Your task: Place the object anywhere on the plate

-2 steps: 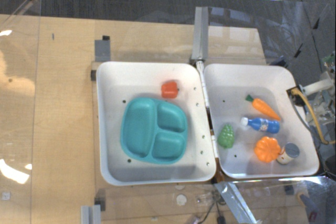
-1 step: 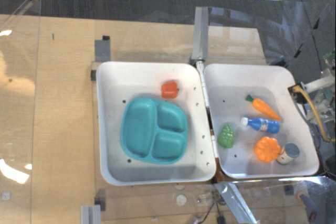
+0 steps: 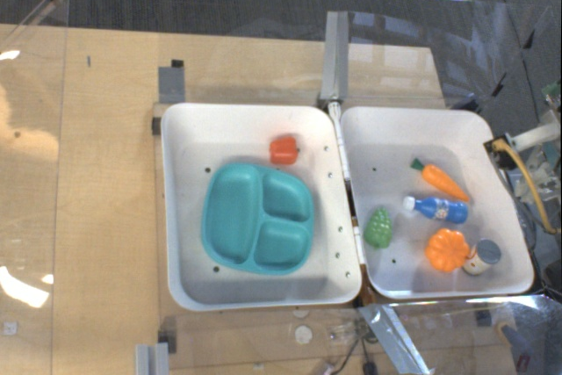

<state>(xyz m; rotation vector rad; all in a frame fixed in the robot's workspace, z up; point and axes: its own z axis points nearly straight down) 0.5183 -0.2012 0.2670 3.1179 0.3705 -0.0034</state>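
A teal divided plate (image 3: 258,219) with three compartments lies in the left bin (image 3: 184,189). A small red-orange object (image 3: 284,150) rests on the bin floor just beyond the plate's far edge, apart from it. In the right bin (image 3: 492,145) lie an orange carrot (image 3: 442,181), a blue and white bottle (image 3: 437,208), a green bumpy object (image 3: 379,227), an orange pumpkin-like object (image 3: 447,250) and a small grey-topped can (image 3: 483,256).
A metal post (image 3: 335,57) stands behind the seam between the bins. Cables and fittings (image 3: 531,162) sit at the right edge beside the right bin. Wooden bench (image 3: 88,189) surrounds the bins on the left.
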